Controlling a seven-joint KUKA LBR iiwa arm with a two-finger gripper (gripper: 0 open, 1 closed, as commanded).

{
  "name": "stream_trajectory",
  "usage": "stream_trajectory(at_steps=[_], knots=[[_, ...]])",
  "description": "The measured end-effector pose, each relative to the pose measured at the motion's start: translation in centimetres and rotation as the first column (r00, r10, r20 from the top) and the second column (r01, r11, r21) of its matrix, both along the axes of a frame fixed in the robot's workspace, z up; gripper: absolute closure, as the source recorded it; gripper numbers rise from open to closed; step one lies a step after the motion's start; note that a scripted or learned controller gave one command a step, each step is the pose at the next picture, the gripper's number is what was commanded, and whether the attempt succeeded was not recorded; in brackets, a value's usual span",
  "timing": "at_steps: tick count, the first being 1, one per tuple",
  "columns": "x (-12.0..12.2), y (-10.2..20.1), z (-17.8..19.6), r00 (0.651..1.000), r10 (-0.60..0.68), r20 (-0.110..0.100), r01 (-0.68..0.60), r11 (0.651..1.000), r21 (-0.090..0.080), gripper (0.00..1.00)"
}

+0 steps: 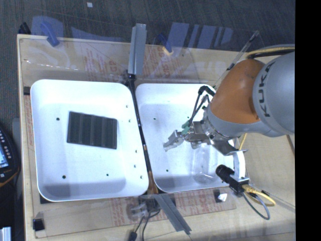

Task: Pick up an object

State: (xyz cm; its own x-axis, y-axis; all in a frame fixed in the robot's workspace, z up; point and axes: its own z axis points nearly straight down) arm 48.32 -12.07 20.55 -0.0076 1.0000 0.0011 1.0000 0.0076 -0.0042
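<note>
Clear plastic, a bottle (202,164) I can barely make out, lies in the right bin (150,134) half under the arm; pincer (173,140) beside it, spread or pressed together I cannot tell.

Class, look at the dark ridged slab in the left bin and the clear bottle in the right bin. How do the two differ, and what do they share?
The dark ridged slab is opaque and near black; the clear bottle is see-through, so the white bin shows through it. The slab is flat and rectangular; the bottle is rounded. The slab lies apart from the arm; the bottle lies just under the gripper. Both rest on a white bin floor.
</note>
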Motion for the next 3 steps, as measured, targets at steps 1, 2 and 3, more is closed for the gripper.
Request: stream_trajectory(at_steps=[1,2,3], knots=[[-0.7,-8.1,-1.3,0.962,-0.273,0.003,0.273,0.962,-0.002,0.0],[-0.7,-8.1,-1.3,0.962,-0.273,0.004,0.273,0.962,-0.002,0.0],[-0.5,-8.3,1.1,1.0,-0.004,0.006,0.004,1.0,-0.003,0.0]])
